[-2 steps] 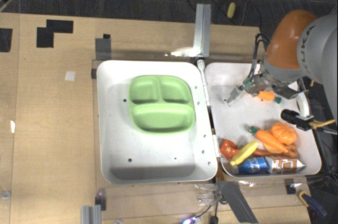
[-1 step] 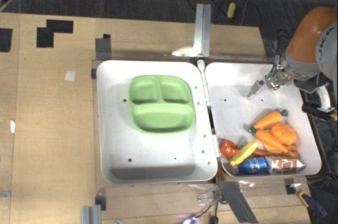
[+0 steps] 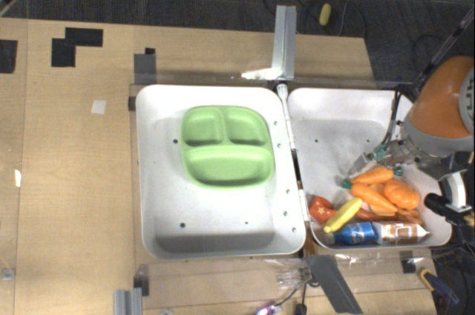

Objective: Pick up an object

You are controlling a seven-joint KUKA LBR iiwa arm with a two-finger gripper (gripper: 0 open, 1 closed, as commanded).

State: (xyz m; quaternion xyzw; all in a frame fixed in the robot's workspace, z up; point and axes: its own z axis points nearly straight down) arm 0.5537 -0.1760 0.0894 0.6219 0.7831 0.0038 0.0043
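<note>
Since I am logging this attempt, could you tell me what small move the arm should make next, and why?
Probably a short descent onto the topmost carrot. The gripper sits in the right bin, just above the pile of carrots, a tomato, a yellow piece and a blue bottle. Nothing is visibly held, and that carrot lies closest below it.

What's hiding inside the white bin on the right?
The right bin holds orange carrots, a red tomato, a yellow banana and a blue bottle. Whatever lies under the pile is covered.
</note>
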